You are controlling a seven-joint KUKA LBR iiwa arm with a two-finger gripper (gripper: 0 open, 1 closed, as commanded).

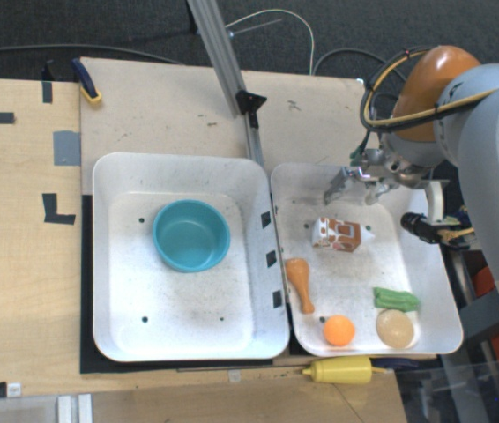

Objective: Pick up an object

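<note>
Right bin [426, 346], shallow white plastic with a speckled floor, is recorded as holding five items. A small brown-and-white carton [337, 234], boxy and printed, lies on its side near the bin's middle, its long axis running roughly across the bin from left wall to right wall. An orange drumstick-shaped toy [300, 284], smooth and tapered, lies close along the left wall, with its long axis nearly parallel to that wall. An orange ball [339, 330], a pale round ball [395, 329] and a green leafy piece [396, 300] are grouped toward the front edge. The gripper [353, 186] is seen above the bin's back part, its thin metal fingers spread wide with nothing between them. The carton is judged the nearest candidate: it lies just frontward of the gripper and slightly toward the left wall, so a short advance and descent is likely called for, with the fingers best set across its short side. Left bin [108, 236], of like make, holds a teal bowl [191, 235], round and glossy, near its middle. A yellow bottle [341, 371] lies on the counter [161, 104], just beside the right bin's front edge.
</note>
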